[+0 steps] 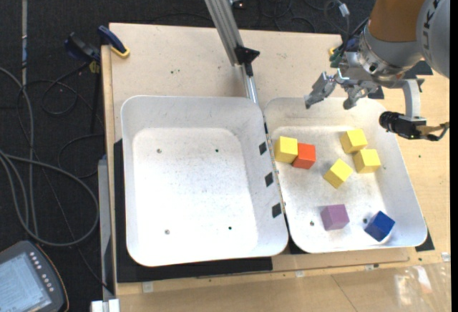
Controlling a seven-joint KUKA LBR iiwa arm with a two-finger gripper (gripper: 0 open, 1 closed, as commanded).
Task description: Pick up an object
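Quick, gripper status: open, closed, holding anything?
Gripper: open, holding nothing, above the far edge of the right bin; the blocks lie in the bin below it.

A metal pole [220, 10] is slanting over the beige surface [179, 60]; blue clamps [96, 46] are gripping its left corner, and black cables [43, 160] are trailing across the dark floor [50, 3].

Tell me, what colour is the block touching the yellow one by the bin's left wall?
Orange block, seen in the camera view.
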